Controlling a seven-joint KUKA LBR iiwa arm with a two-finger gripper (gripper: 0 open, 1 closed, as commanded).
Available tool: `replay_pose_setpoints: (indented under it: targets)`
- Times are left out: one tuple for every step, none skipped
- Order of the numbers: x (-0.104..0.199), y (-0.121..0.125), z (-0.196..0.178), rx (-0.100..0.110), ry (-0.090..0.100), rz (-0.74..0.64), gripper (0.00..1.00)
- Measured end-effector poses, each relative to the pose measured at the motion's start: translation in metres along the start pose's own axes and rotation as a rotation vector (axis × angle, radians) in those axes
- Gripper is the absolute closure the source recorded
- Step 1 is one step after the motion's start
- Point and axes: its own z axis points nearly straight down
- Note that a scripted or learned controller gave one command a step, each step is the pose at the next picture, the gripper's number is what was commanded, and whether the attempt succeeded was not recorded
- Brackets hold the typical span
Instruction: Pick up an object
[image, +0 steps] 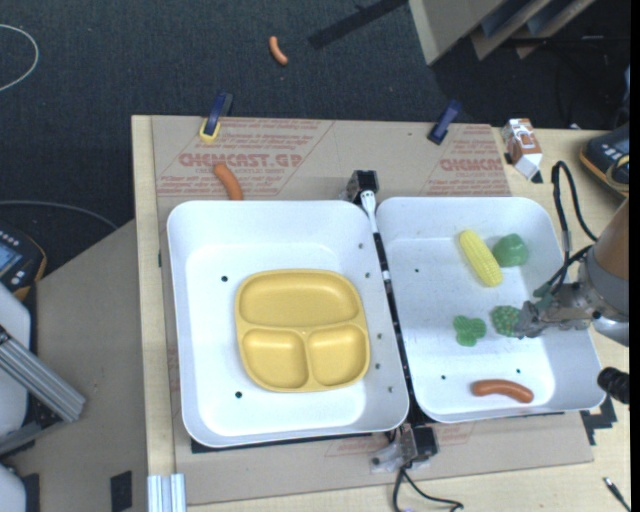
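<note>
I have the gripper (527, 322) low in the right bin (430, 225), tips against a green broccoli piece (505, 320); I cannot tell whether it has hold of anything. To do this well, I'd centre squarely over that piece before lifting, clear of the second green piece (468, 330) just beside it. The arm reaches in from the right, wrist nearly level.

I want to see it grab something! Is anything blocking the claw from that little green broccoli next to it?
No. The claw is right at the broccoli in the right bin, nothing between them.
</note>
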Motion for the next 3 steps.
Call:
replay_pose_setpoints:
  targets:
    - [-0.004, -0.008, -0.058, -0.001, 0.000, 0.000, 1.00]
    - [-0.004, -0.007, -0.068, 0.001, 0.001, -0.001, 1.00]
    - [0.054, 0.006, -0.077, 0.001, 0.003, -0.007, 1.00]
